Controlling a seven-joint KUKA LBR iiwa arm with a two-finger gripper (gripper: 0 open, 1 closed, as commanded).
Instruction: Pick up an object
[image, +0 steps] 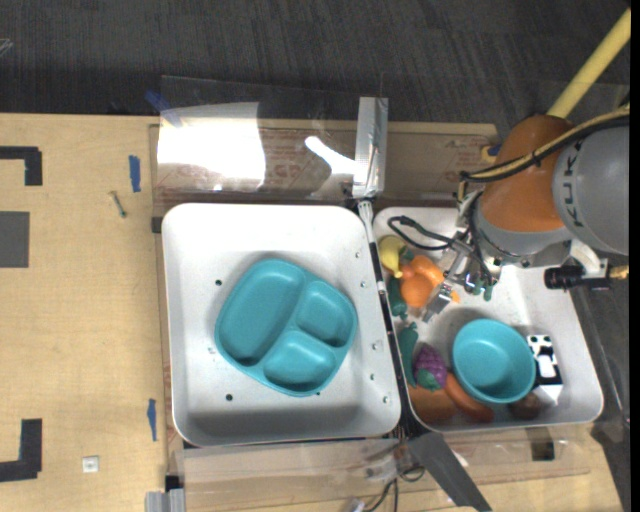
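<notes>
The gripper (452, 283) hangs in the right bin (575, 318), beside an orange toy (420, 283). Its grip state is unclear. A teal bowl (492, 361) sits below.

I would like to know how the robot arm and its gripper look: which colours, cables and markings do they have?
The arm is smooth, rounded grey metal with a wide orange band above the wrist. Part of dark lettering shows on the grey shell. Thin black cables loop from the wrist towards the gripper, a small metallic silver and black assembly with a few teal parts.
</notes>
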